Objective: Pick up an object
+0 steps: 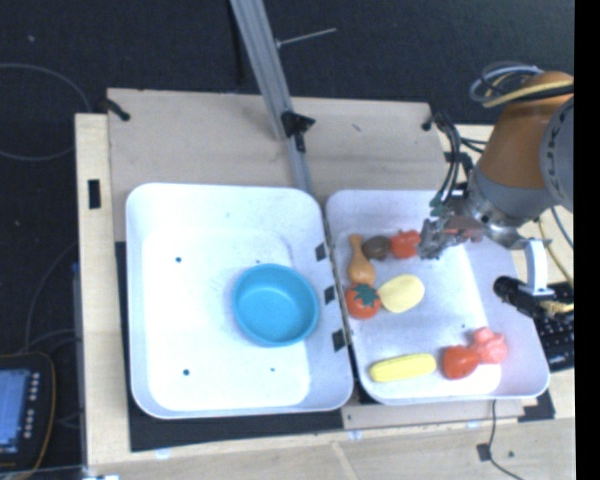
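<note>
One end effector (432, 240) is hovering just beside a small red toy (405, 243) in the right bin (500, 383) — approach step, and whether it is apart or together I cannot tell; next, descending squarely over the toy.

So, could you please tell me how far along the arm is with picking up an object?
Done: the arm has reached into the right bin. In hand: the gripper is low beside the small red toy; no grasp is visible. Left: closing on it and lifting. The other toys lie in that bin, and the blue bowl sits in the left bin.
</note>
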You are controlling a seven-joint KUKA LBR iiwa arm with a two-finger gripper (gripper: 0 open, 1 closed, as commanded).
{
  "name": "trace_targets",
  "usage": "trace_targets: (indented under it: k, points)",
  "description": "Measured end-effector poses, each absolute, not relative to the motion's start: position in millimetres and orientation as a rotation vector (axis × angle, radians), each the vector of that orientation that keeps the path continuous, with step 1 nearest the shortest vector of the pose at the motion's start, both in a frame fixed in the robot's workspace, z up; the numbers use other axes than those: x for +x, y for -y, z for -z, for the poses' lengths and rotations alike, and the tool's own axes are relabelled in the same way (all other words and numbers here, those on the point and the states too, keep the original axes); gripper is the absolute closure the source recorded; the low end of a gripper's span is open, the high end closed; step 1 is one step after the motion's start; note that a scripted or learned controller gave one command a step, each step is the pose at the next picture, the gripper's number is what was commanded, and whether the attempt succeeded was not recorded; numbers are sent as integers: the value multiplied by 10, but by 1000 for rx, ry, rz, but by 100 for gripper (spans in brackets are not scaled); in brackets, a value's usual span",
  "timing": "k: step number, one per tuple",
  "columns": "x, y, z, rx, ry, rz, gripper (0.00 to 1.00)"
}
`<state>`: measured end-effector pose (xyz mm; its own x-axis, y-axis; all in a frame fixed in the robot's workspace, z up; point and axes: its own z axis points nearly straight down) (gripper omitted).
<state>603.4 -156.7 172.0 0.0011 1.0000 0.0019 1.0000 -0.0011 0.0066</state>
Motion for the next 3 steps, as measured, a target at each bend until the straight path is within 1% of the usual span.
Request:
trace_targets:
  k: [1, 2, 3]
  points:
    - [6067, 1494, -2217, 2211, -2226, -10, 100]
    - [6163, 1510, -2711, 2210, -2227, -8, 100]
    - [6064, 1054, -2617, 2215, -2230, 0, 100]
